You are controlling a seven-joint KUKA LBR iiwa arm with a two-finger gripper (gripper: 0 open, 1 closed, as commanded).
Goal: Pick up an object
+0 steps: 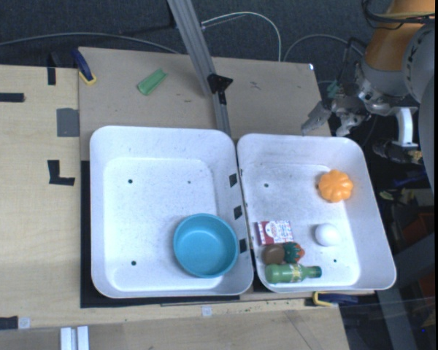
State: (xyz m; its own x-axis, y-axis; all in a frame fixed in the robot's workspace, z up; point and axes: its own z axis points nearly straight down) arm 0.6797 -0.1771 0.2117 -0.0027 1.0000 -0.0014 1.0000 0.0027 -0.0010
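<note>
Far left of the fingers [328, 115], the left bin [117, 159] holds one blue bowl [205, 244] near its front edge. The right bin [299, 155], just below them, holds a red-and-white packet [274, 232], a small brown and red-green piece [283, 253], a green bottle [293, 273], a white egg [326, 234] and an orange pumpkin [335, 185]. The pumpkin, nearest below the fingers, looks light and rounded, probably slippery; grip across its middle. Whether the fingers are spread I cannot tell.

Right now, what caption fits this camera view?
Blue bowl in left bin; toy pumpkin and white egg in right bin.
</note>
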